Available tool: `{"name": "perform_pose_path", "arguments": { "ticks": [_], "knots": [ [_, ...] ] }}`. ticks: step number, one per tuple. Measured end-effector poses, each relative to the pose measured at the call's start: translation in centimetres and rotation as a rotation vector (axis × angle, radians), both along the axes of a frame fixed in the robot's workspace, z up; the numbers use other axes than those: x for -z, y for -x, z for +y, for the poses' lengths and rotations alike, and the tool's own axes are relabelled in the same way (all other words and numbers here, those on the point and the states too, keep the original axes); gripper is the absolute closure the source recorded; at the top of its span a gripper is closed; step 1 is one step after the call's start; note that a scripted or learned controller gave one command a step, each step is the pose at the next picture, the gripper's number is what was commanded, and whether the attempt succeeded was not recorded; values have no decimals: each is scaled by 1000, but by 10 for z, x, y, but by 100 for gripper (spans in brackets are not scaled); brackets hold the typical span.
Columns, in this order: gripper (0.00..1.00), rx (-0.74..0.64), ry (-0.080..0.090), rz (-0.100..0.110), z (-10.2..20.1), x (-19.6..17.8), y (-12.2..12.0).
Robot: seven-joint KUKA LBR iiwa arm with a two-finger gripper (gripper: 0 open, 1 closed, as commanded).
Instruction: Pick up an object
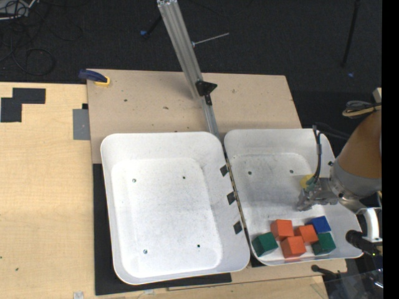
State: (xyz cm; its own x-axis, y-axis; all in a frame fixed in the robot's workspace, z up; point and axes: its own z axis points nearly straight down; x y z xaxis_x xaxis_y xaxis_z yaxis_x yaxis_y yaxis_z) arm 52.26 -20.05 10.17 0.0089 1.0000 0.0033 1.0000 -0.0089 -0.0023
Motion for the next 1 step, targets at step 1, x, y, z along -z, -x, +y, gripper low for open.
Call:
{"name": "perform_pose_path", "arguments": {
  "ticks": [1],
  "knots": [
    [100, 1, 4, -4, -9, -45, 2]
  ]
}}
